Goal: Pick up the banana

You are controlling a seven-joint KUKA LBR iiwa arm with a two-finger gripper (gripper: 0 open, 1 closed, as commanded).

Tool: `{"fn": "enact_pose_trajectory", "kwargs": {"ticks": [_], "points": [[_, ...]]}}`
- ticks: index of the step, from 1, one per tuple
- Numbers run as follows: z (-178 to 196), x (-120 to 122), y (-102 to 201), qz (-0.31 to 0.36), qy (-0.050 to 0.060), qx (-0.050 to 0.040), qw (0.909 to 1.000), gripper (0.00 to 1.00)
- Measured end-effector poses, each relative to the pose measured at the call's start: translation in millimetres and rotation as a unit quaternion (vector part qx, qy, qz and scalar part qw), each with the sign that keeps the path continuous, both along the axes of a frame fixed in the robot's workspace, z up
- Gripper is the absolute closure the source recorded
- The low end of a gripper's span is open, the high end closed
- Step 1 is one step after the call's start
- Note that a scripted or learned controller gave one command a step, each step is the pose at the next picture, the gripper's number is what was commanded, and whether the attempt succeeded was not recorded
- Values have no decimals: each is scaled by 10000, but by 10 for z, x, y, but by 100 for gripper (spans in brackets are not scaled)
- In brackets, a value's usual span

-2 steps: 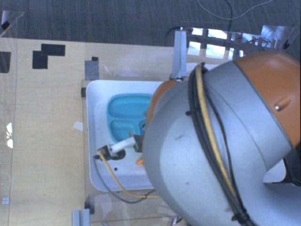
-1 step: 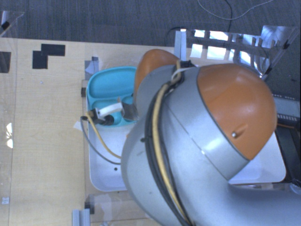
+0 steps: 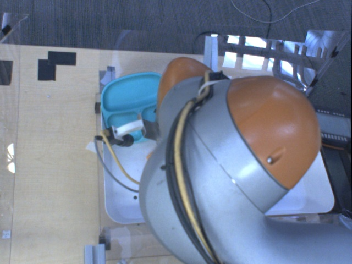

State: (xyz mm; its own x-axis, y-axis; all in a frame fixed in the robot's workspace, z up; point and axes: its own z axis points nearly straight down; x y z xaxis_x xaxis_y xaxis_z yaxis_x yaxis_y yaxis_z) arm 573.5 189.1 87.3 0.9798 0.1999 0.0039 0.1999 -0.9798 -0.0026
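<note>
My big grey and orange arm [image 3: 231,164] reaches across from the right and covers most of both bins. Its wrist end dips into the left bin [image 3: 118,205], where the gripper [image 3: 149,128] is a dark shape at the near edge of a blue divided dish [image 3: 129,95]. The arm hides the fingertips and whatever lies beneath them. A thin orange sliver [image 3: 148,156] peeks out by the arm's edge on the bin floor; I cannot tell what it is.
The blue dish sits at the far end of the left bin. One corner of the right bin [image 3: 311,199] shows past the arm. Black marks [image 3: 55,65] lie on the wooden bench at the far left. A metal frame [image 3: 264,51] stands behind the bins.
</note>
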Motion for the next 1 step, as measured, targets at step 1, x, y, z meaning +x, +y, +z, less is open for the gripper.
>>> {"fn": "enact_pose_trajectory", "kwargs": {"ticks": [1], "points": [[115,14,-1,-6,-5,20,10000,100]]}}
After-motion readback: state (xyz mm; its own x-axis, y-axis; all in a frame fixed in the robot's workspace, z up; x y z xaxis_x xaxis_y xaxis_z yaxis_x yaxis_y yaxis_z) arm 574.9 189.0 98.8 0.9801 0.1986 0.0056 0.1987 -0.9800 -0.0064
